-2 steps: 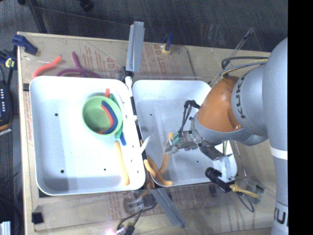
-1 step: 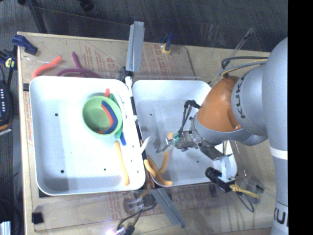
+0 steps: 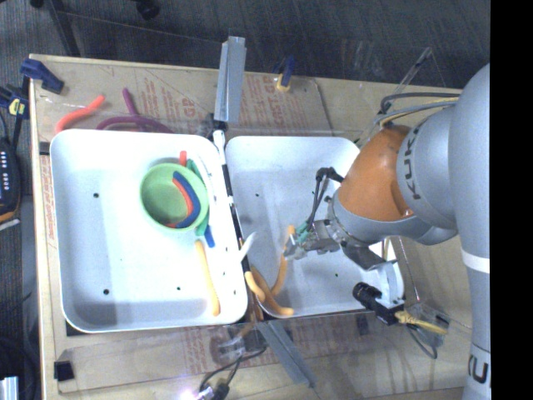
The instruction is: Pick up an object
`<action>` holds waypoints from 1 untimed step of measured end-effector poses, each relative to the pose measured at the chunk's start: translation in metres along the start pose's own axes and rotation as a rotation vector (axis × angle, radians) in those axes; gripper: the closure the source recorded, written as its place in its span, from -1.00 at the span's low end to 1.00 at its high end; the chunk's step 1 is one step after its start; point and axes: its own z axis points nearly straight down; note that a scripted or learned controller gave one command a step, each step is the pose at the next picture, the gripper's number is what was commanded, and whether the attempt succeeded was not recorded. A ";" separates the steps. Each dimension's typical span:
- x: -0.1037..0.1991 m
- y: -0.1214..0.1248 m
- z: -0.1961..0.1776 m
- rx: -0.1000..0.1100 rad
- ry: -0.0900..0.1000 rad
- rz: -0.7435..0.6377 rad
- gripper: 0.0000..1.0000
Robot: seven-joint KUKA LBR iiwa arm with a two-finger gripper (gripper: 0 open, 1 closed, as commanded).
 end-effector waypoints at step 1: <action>0.000 0.000 0.000 0.000 0.000 0.000 -1.00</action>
